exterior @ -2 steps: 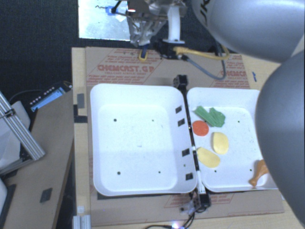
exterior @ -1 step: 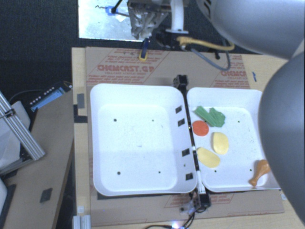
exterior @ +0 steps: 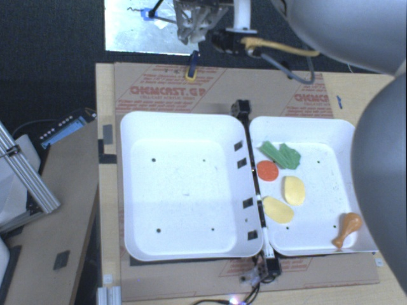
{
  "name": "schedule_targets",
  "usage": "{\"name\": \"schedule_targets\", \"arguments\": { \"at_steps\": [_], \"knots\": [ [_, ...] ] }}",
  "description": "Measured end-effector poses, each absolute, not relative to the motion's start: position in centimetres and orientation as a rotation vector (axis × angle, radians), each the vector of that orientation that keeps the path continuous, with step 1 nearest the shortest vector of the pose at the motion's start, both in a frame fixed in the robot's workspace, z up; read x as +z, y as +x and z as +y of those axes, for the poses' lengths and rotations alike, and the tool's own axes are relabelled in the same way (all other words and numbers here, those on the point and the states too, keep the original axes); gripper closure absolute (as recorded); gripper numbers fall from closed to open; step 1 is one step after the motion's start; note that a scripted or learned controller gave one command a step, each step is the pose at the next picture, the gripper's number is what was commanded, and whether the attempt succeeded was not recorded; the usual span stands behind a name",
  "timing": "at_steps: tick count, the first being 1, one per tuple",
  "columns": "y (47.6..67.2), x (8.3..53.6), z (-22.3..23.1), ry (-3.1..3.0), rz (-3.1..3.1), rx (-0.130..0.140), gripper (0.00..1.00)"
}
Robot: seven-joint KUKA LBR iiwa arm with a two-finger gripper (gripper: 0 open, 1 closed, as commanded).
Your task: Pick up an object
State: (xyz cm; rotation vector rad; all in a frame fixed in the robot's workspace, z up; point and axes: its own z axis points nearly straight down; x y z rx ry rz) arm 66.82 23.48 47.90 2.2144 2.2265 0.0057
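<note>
**Two white bins, five toy foods in the right one**

Two shallow white bins lie side by side on the surface, touching along their inner edges, where small black clips hold them. The left bin (exterior: pixel 181 189) shows only its bare floor with some small dark dots. The right bin (exterior: pixel 318 138) carries all the objects. A green leafy piece (exterior: pixel 281 154) lies near the far left corner of this bin. Just beside it, toward the near side, there is a round red slice (exterior: pixel 268 171), like a tomato slice. A pale yellow oval piece (exterior: pixel 294 190) lies near the red slice, and a second yellow piece (exterior: pixel 278 210), a bit darker, lies just beside it near the dividing edge. A brown drumstick (exterior: pixel 346 228) lies apart from the others, at the near right corner, partly close to the grey arm.

The end effector (exterior: pixel 193 25) hangs at the top of the view, beyond the bins, over a pale sheet (exterior: pixel 137 18). Whether its fingers are apart or together, I cannot tell, and no object is visible in them. Under both bins lies a brown cardboard sheet (exterior: pixel 165 88) with red printing.
</note>
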Motion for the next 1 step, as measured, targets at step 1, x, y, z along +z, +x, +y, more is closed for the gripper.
{"name": "schedule_targets", "arguments": {
  "at_steps": [1],
  "knots": [
    [66.82,49.75,23.47,2.214,2.227,0.005,1.0]
  ]
}}
